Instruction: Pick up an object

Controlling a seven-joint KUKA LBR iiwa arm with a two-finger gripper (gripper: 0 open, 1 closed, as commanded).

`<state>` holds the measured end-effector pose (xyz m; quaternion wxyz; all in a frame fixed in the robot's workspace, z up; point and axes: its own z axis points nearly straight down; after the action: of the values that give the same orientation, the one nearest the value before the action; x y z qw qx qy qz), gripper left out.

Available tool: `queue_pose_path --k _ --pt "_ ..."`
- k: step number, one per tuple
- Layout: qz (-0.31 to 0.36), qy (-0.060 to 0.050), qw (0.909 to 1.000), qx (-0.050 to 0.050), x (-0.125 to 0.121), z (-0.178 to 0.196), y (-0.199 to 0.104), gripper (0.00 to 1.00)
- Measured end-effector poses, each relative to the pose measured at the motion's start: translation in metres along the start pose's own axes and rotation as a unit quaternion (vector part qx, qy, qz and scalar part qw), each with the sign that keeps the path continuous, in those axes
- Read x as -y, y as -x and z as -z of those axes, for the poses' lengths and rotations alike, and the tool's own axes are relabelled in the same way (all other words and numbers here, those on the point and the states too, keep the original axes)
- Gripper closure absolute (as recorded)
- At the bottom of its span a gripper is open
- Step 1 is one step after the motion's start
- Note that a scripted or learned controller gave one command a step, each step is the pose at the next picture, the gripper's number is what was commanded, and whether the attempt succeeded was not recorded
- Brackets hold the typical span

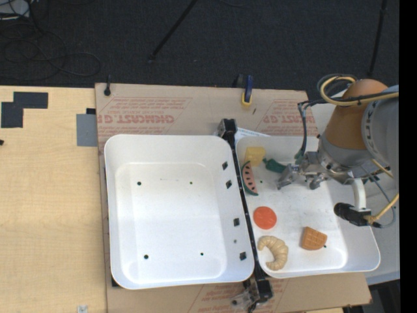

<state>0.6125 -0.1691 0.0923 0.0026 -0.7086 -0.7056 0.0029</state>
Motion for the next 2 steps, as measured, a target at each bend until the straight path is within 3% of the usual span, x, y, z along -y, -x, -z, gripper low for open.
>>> queue_pose_path --k 1,2 --pt "0.005 0.004 1.0000 0.000 -0.032 -0.005 -0.063 0.00" --pt "0.003 0.002 1.0000 0.000 -0.031 0.005 -0.059 1.00"
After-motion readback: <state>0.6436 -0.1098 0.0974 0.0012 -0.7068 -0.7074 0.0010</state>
